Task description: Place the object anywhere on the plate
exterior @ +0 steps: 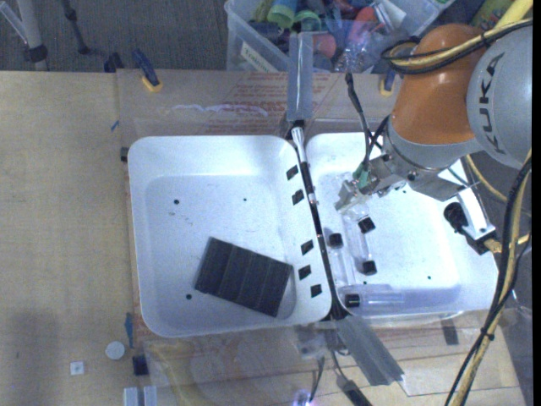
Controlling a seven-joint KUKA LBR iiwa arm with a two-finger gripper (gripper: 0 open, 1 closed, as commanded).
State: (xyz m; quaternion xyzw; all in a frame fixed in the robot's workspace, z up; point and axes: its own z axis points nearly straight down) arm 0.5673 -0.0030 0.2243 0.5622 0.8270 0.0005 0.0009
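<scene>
Bench (59, 184): pale wood, spreading out to the left of both bins.
Arm (435, 83): comes in from the right, with its orange band high over the right bin's far corner and cables looped around it.
Left bin (169, 155): white and shallow, with the plate in it.
Right bin (414, 244): white and shallow, with the arm's wrist above it.
Tub (338, 7): a clear box of mixed coloured items, behind the bins.
Plate (245, 276): a dark, ribbed rectangle lying flat and askew in the near part of the left bin, one corner close to the middle wall.
Divider (304, 218): a dark strip with small black tabs, running between the two bins.
Gripper (353, 248): low in the right bin's left half, just beside the divider and well apart from the plate.
Grip: from where I stand I cannot tell whether it is apart, together or clamped on anything.
Clear object (376, 295): pale and see-through, lying along the near wall of the right bin, close to the gripper. Hard to make out.
Clamp (150, 79): a small blue one at the far edge of the bench.
Disc (114, 350): small and round, on the bench near the left bin's near corner.
</scene>
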